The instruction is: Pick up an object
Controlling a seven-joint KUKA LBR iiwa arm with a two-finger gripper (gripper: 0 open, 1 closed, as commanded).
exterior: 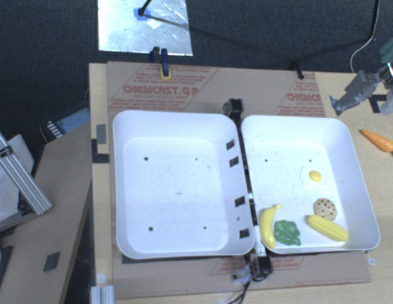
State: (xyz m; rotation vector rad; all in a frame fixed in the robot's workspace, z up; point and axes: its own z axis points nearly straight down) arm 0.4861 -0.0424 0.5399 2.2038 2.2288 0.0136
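The right bin (348, 141) holds several toy foods near its front right corner: a fried egg (314, 177), a round cookie (324, 208), a corn cob (328, 228), a banana (268, 226) and a green leafy piece (288, 233). The banana lies along the bin's left wall, touching the green piece. My gripper (350, 97) hangs beyond the right bin's far right corner, over the cardboard, apart from all the foods.
The left bin (120, 170) sits beside the right one, joined by black clips (238, 182) along the shared walls. An orange carrot (379, 140) lies outside the right bin on the bench. A foil sheet (144, 18) lies at the back.
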